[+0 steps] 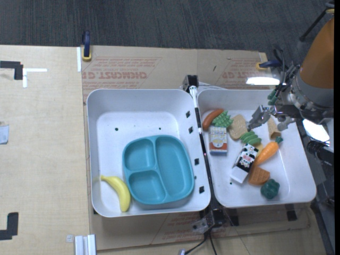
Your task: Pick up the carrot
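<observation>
Gripper (271,118) over right bin (297,193), fingers spread, nothing between them. Carrot (267,152) just below gripper, lying tilted, apart from fingers. Milk carton (244,162) left of carrot. Left bin (101,142) well apart, holding teal tray (159,169), banana (119,190).

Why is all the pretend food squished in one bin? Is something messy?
Nothing is spilled or broken. The right bin holds a crowded jumble: the carrot lies slanted, touching the tipped-over milk carton. In the left bin, the banana sits beside the teal divided plate, not on it.
</observation>
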Controlling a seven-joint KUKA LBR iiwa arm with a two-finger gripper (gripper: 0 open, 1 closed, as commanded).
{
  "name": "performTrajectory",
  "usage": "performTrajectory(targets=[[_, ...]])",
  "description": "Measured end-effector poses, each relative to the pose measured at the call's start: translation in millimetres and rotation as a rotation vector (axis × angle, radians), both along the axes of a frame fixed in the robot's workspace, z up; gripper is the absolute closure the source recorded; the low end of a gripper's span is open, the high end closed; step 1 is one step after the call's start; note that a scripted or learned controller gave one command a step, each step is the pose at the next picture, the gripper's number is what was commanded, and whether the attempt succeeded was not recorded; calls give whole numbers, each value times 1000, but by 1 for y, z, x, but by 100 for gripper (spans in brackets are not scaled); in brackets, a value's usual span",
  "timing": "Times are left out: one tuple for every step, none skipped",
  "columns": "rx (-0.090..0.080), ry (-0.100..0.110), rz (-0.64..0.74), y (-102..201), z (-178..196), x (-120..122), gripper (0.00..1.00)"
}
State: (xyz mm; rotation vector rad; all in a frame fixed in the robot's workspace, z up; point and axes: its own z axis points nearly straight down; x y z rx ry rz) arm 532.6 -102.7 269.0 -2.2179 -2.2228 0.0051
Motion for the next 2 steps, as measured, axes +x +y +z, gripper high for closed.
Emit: performTrajectory(targets=[[-1,0,-83,-114,-45,-6,0],[1,-8,186,-109,-175,34,0]])
